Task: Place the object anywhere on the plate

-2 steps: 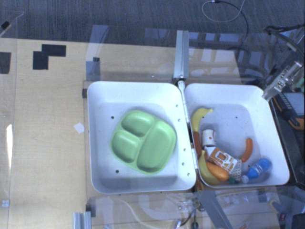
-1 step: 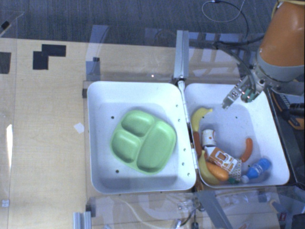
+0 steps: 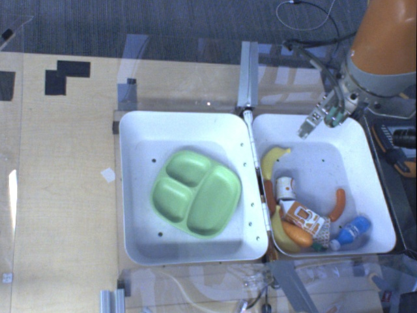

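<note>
A green three-compartment plate [image 3: 197, 193] lies in the left white bin [image 3: 137, 142]. The right bin [image 3: 365, 155] holds several toy foods: a yellow banana [image 3: 272, 160], a small white can [image 3: 285, 188], an orange-and-white carton [image 3: 306, 219], an orange piece [image 3: 296, 235], a red sausage [image 3: 337, 205] and a blue bottle [image 3: 352, 231]. My gripper [image 3: 319, 119] hangs over the back edge of the right bin, above and behind the banana, with nothing seen between its fingers.
A metal divider [image 3: 246, 83] runs between the bins at the back. Cables [image 3: 313, 12] loop behind the right bin. The wooden bench [image 3: 58, 175] stretches out to the left. The arm's orange band [image 3: 391, 25] fills the top right corner.
</note>
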Tool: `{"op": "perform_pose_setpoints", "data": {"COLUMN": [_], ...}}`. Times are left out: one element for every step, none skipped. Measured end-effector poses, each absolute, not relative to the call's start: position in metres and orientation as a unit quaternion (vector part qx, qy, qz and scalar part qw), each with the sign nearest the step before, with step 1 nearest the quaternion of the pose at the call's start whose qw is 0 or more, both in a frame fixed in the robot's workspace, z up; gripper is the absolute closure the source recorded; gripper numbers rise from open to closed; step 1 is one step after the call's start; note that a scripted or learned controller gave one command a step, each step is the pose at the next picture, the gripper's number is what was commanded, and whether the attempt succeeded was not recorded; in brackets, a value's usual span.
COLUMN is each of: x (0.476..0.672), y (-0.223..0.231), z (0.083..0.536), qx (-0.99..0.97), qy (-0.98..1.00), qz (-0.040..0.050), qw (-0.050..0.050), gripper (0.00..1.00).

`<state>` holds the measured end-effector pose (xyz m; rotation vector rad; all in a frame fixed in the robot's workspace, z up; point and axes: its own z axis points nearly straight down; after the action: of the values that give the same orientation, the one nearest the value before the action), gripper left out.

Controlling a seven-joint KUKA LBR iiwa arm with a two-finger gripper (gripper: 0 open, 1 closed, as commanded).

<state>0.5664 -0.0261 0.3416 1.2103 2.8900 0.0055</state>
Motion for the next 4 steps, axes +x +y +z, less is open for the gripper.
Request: {"op": "perform_pose_setpoints", "data": {"x": [0.584,0.529,0.487,0.596], "y": [0.055,0.08,0.128,0.227], "z": [0.184,0.186,0.142,0.342], "qx": [0.375,0.282,0.351,0.293], "qy": [0.927,0.959,0.936,0.956], "qz": [0.0011,0.0015,0.0014,0.0034], "qw": [0.001,0.002,0.001,0.004], "gripper": [1.0,1.0,1.0,1.0]}}
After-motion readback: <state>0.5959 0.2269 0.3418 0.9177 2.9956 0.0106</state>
